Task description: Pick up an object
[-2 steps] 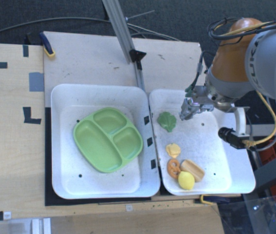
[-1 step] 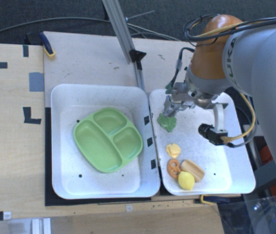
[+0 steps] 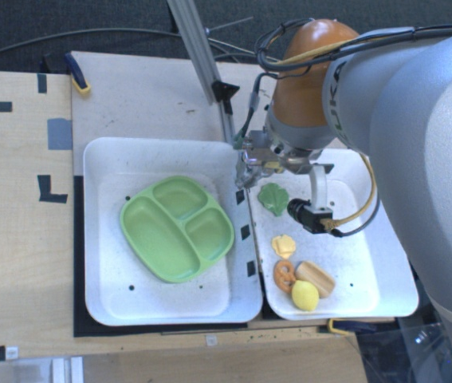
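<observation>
My gripper (image 3: 248, 168) hangs over the far left corner of the right bin (image 3: 369, 294), close to the wall between the two bins. Just to its right and slightly nearer lies a green leafy toy (image 3: 273, 199), apart from the gripper. Further toward the front of the same bin are a small yellow piece (image 3: 284, 246), an orange pretzel-like ring (image 3: 284, 274), a tan bread-like piece (image 3: 315, 275) and a yellow lemon (image 3: 305, 296). Nothing shows in the gripper's grasp.
The left bin (image 3: 106, 294) holds a green divided plate (image 3: 177, 227) lying flat. A slanted metal pole (image 3: 198, 46) rises behind the bins. The arm's bulk and cables cover the far right of the right bin, with a black fitting (image 3: 309, 216) over it.
</observation>
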Action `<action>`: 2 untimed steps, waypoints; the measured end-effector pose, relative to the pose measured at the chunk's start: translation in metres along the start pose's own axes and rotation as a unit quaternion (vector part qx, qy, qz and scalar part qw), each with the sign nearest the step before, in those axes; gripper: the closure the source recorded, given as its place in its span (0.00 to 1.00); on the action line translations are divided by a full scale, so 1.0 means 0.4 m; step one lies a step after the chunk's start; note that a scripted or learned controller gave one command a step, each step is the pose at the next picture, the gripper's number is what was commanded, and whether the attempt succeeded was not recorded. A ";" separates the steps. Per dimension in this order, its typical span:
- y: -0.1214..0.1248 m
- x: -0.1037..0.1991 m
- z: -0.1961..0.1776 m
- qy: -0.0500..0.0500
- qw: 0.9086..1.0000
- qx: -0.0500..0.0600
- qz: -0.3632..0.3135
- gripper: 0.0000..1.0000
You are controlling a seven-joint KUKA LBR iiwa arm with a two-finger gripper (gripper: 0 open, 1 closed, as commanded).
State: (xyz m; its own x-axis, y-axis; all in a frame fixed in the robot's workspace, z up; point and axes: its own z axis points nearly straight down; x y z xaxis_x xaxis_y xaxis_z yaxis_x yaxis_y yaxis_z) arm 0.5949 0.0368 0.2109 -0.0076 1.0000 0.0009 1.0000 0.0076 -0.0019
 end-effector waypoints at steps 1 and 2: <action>0.053 0.141 -0.023 0.001 1.000 -0.001 0.000 1.00; 0.052 0.131 -0.022 -0.001 1.000 0.000 0.002 0.00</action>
